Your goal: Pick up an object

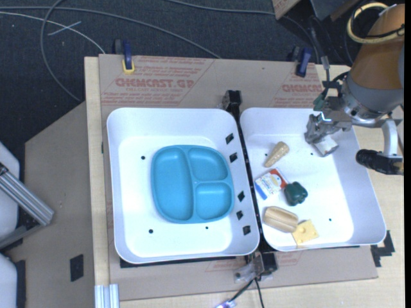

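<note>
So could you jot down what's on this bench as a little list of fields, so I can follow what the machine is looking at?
left bin: holds a blue divided plate
right bin: holds five small items
items: tan cone, small printed packet, dark green piece, tan bread-like roll, yellow wedge
arm: reaches in from the right
claw: over the right bin's far part, nothing seen between its fingers
nearest item to claw: tan cone, apart from it
</note>
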You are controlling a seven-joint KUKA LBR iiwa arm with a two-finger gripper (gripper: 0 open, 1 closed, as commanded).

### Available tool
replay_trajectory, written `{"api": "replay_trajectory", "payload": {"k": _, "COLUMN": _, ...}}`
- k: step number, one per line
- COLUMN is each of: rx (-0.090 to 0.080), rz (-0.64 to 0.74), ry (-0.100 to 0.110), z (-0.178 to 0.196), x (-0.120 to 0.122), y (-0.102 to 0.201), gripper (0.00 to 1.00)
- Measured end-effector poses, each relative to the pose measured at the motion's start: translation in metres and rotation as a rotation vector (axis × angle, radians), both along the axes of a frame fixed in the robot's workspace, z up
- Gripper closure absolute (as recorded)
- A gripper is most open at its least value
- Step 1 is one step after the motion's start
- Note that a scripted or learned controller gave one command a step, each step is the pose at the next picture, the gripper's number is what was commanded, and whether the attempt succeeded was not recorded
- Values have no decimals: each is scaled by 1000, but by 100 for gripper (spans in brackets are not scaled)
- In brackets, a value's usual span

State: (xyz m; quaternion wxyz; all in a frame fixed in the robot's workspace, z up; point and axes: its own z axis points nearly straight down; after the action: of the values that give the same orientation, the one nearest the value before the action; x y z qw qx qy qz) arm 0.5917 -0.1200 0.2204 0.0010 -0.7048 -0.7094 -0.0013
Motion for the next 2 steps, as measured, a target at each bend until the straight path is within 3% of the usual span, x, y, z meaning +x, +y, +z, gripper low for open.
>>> {"api": "replay_trajectory", "payload": {"k": 1, "rx": 0, "rz": 0, "ry": -1, "z": 12, "x": 0, "y": 54, "gripper": 100}}
{"api": "replay_trajectory", "payload": {"k": 2, "rx": 0, "rz": 0, "ry": 3, "z": 0, "x": -4, "y": 107, "gripper": 100}}
